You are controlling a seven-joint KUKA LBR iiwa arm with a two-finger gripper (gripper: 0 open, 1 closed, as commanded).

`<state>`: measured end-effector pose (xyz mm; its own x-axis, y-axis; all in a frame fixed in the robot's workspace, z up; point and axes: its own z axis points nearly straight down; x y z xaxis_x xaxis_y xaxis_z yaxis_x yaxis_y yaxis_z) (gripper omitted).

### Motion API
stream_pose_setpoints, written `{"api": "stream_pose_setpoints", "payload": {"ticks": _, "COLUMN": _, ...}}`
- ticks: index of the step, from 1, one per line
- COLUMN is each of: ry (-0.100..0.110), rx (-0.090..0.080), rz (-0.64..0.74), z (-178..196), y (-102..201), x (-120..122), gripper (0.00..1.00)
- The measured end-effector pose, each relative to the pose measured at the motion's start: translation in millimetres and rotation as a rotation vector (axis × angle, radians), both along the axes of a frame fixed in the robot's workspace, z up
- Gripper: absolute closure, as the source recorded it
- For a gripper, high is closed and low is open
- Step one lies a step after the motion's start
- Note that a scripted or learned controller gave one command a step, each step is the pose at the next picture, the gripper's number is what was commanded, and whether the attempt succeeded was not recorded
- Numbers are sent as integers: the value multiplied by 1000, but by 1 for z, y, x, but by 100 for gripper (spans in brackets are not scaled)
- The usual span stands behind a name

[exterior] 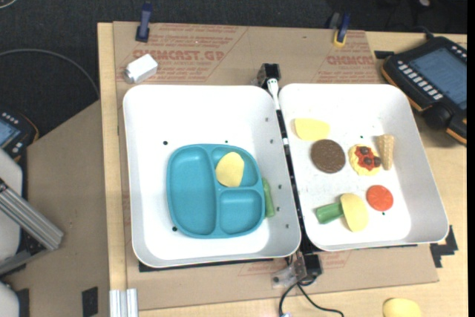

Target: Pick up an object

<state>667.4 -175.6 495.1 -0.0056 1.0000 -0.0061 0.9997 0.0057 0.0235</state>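
The left bin [148, 122] holds a teal divided plate [194, 193] with a pale yellow piece [230, 169] lying in its upper right compartment. A thin green piece [268, 200] lies against the plate's right edge. In the right bin [401, 108] lie several toy foods: a yellow wedge [312, 129], a brown round cookie [327, 156], a small pizza-like piece [364, 159], a tan cone [384, 150], a red disc [379, 197], a yellow lump [354, 211] and a green piece [326, 213] touching it.
A black teach pendant [434, 82] rests at the bench's right edge, beside the right bin. A small white block [141, 68] and two clamps [144, 22] [341, 27] sit on the cardboard behind the bins. A yellow object [401, 307] lies at the bottom right.
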Motion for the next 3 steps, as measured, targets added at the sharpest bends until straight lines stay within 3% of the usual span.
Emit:
{"api": "stream_pose_setpoints", "payload": {"ticks": 1, "ry": 32, "rx": 8, "rz": -4, "z": -102, "y": 14, "x": -1, "gripper": 100}}
{"api": "stream_pose_setpoints", "payload": {"ticks": 2, "ry": 2, "rx": 4, "rz": 3, "z": 52, "y": 82, "x": -1, "gripper": 100}}
{"api": "stream_pose_setpoints", "payload": {"ticks": 3, "ry": 38, "rx": 8, "rz": -8, "z": -92, "y": 67, "x": -38, "gripper": 100}}
